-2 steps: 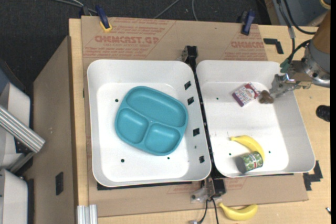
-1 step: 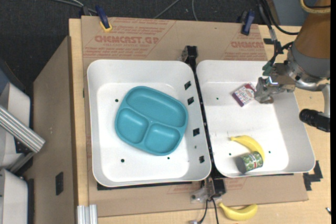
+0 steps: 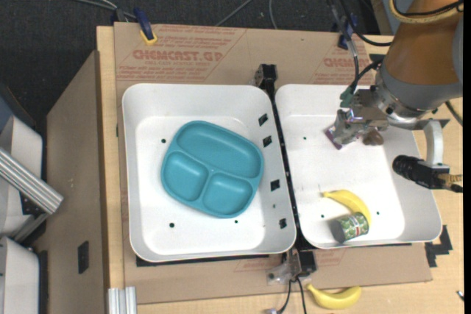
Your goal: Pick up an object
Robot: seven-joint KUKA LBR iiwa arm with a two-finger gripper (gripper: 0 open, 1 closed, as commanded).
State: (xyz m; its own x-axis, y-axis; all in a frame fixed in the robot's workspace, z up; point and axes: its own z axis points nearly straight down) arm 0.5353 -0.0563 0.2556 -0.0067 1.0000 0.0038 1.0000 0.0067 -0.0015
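A teal divided plate [image 3: 212, 168] lies in the left bin [image 3: 140, 158]. In the right bin [image 3: 309, 165] a yellow banana [image 3: 347, 200] lies near the front, with a small green-labelled can [image 3: 349, 226] on its side just in front of it. My gripper [image 3: 350, 127] hangs over the back middle of the right bin, well behind the banana and can. A small purplish shape [image 3: 335, 138] shows at the gripper's lower left tip; I cannot tell what it is or whether it is held.
A second banana [image 3: 335, 296] lies outside the bins at the bench's front edge. Black clips [image 3: 266, 75] sit along the divide between the bins. Cables run across the back, and a black fitting [image 3: 419, 170] juts over the right bin's right rim.
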